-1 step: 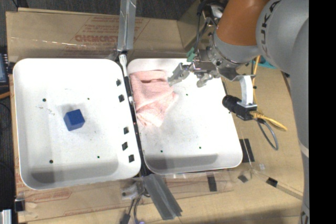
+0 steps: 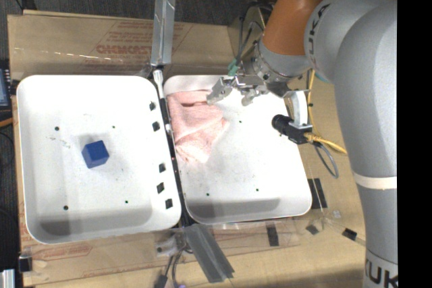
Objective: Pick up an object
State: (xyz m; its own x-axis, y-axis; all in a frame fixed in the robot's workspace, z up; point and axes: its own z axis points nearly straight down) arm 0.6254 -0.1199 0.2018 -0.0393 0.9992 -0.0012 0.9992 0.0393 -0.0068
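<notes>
A small blue cube (image 2: 96,153) is sitting near the middle of the left bin (image 2: 40,101), hard and light, its flat sides suiting a grip; a soft pink cloth (image 2: 196,125) is lying crumpled along the right bin's (image 2: 270,192) left edge, limp, best pinched at a fold; above that bin's far edge the pincer (image 2: 233,92) is hanging open, gripping nothing.
</notes>
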